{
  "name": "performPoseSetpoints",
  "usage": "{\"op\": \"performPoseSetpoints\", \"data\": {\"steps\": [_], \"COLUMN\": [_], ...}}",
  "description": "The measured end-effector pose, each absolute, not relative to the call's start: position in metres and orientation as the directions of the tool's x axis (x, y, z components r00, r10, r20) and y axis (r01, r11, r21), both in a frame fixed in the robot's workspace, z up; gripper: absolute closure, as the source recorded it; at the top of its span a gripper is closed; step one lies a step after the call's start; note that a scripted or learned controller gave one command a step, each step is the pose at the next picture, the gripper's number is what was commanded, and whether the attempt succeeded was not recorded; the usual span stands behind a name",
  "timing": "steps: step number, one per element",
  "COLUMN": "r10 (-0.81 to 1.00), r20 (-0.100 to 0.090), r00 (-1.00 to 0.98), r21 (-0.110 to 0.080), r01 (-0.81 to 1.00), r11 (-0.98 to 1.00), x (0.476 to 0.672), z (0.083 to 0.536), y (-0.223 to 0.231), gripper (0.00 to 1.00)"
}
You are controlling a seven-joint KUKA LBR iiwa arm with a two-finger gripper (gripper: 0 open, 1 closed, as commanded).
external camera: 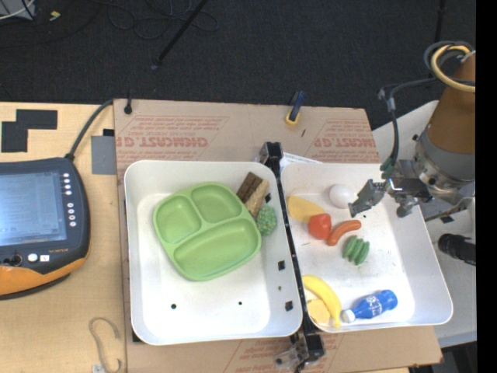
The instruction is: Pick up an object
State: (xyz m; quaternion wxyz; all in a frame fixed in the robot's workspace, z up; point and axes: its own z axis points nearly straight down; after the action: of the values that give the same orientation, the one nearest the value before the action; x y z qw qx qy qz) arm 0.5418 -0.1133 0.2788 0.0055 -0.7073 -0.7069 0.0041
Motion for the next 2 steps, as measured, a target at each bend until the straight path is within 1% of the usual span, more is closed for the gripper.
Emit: {"op": "performPoseSetpoints", "data": {"steps": [1, 2], "r10": [1.000, 1.000], "r20": [0.001, 0.002], "r00": [-0.001, 0.000], "r21": [-0.004, -0.010], "r01": [1.000, 1.000], "r11": [0.001, 0.000], "x": [0.543, 0.547], "z": [0.285, 0.226], "y": [-0.113, -0.120], "gripper": [0.00, 0.00]}}
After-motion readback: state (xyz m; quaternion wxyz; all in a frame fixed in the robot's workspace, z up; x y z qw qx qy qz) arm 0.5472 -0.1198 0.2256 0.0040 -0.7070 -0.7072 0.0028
